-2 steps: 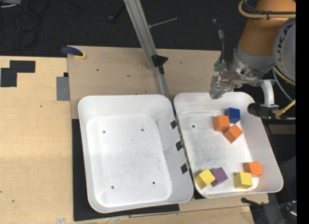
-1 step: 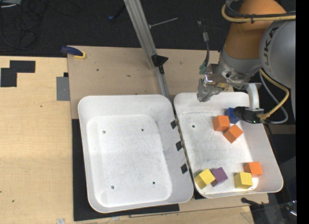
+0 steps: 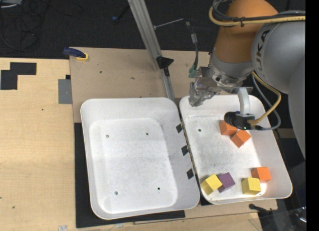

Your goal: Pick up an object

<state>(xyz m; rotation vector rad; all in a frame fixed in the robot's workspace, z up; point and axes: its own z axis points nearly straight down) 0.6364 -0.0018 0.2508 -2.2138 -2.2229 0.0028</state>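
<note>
Hovering gripper: the metal two-finger gripper (image 3: 198, 97) hangs over the far left corner of the right bin, with nothing visible between its fingers; whether it is released or clenched cannot be told from this slant.
Arm: the grey arm with the orange band (image 3: 244, 23) reaches in from the right, its wrist just above the gripper, yellow and black cables looping along it.
Right bin: the shallow white plastic bin on the right (image 3: 209, 140) lies beneath the gripper and holds all the blocks.
Nearest blocks: two orange foam cubes (image 3: 235, 133) sit touching each other at the bin's right middle, apart from the gripper, beside a black fitting on a white hose.
Far blocks: a yellow cube (image 3: 212, 183) and a purple cube (image 3: 227, 180) lie touching at the near left; another yellow cube (image 3: 250, 185) and a small orange cube (image 3: 261, 174) lie touching at the near right.
Left bin: the shallow white plastic bin on the left (image 3: 132, 158) sits side by side with the right one, joined by black clips.
Surface: the pale wooden surface (image 3: 35, 140) carries both bins; a slanted aluminium rail (image 3: 146, 28) rises behind them.
</note>
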